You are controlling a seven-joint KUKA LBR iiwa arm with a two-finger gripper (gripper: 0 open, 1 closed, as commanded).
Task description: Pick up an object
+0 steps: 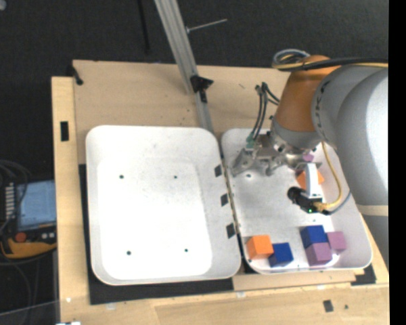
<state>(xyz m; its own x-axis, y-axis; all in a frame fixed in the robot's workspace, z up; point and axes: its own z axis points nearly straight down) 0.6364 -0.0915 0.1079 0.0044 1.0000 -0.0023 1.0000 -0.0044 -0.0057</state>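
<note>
From the camera view above the bench (142, 93), you see the arm (352, 127) reaching in from three o'clock, its orange band over the right bin (257, 202). The gripper (257, 158) hangs low at that bin's eleven o'clock corner, close to the wall shared with the left bin (155, 202). Whether its fingers are apart or together, you cannot tell at this slant, and nothing shows between them.

The things to pick lie well apart from it, bunched along the right bin's six o'clock edge: an orange block (260, 245) touching a blue block (281, 254), then a second blue block (314, 235) beside two purple blocks (319, 252) (337, 240). Another orange piece (302, 179) peeks out under the wrist.

Judging by that gap, the grasp is not yet made; the gripper likely sits over bare floor.
</note>
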